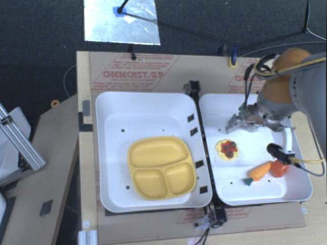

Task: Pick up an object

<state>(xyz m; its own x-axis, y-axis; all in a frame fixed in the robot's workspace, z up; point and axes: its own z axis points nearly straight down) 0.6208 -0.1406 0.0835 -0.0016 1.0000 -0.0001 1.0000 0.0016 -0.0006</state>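
Observation:
In the right bin [294, 190] lie a small round toy pizza [227, 149] with red and dark toppings, an orange toy carrot [258, 171] with a green tip, and a red round toy [279, 169] touching the carrot's right end. My gripper [241, 126] hovers over the back half of this bin, up and to the right of the pizza. It is open, with its fingers spread and nothing between them. The pizza sits just below the left fingertip [231, 128], apart from it.
The left bin [110, 137] holds a yellow divided plate [161, 166] with three compartments. A black divider with clips [199, 137] runs between the bins. The grey arm with its orange band [291, 70] comes in from the right over the right bin's back corner.

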